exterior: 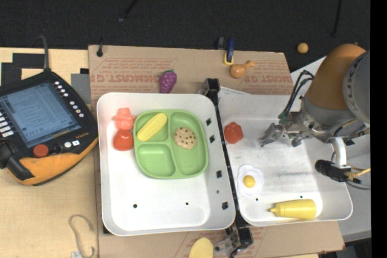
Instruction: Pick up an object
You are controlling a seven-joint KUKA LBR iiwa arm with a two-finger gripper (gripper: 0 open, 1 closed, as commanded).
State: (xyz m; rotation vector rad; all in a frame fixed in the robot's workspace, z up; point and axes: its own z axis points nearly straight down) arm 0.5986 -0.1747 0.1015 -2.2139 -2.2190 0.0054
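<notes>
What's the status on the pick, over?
Gripper low over right bin, nothing between its fingers. Nearest: red piece, to the gripper's left, apart. Fried egg and yellow bottle untouched. Path clear.

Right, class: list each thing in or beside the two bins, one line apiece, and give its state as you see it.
green divided plate: flat in the left bin
corn cob: lying in the plate's upper-left section
cookie: in the upper-right section
fried egg: flat in the right bin
yellow mustard bottle: lying on its side
gripper: above the right bin floor, nothing seen between its fingers
</notes>
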